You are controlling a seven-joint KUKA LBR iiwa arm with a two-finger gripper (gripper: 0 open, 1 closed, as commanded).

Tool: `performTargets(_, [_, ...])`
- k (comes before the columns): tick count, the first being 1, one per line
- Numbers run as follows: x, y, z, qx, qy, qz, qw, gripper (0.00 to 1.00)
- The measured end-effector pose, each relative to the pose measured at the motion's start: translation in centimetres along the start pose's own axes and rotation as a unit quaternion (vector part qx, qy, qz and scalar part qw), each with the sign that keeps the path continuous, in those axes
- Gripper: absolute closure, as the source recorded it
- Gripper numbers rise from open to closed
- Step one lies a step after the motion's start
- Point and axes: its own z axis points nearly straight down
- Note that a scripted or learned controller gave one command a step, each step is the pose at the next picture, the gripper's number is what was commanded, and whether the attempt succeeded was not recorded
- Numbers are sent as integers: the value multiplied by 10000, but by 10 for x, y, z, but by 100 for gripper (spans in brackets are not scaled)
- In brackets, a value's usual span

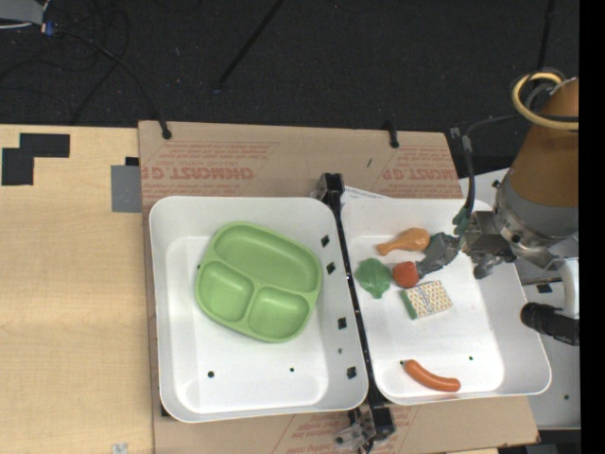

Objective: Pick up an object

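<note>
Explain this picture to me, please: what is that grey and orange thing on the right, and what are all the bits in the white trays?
That is a robot arm, photographed from one camera fixed above the bench. At its end is a gripper, a two-fingered hand, low over the right bin. Nothing can be seen between its fingers. In that bin lie toy foods: a drumstick, a tomato, a broccoli, a patterned cracker and a sausage. The left bin holds a green divided plate. The job is to pick something up.

cam: fixed overhead | slanted down | both bins (170, 253) framed
</note>
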Motion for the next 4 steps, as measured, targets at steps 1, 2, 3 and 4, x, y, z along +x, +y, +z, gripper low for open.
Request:
performTargets(1, [0,2,-5,-47,-6,-7,10000,0])
performTargets(2, [-5,-3,41,-28,-4,-1,10000,0])
performTargets(3, [-6,-5,85,-25,-2,-3,10000,0])
performTargets(4, [3,-5,147,-15,3,-5,10000,0])
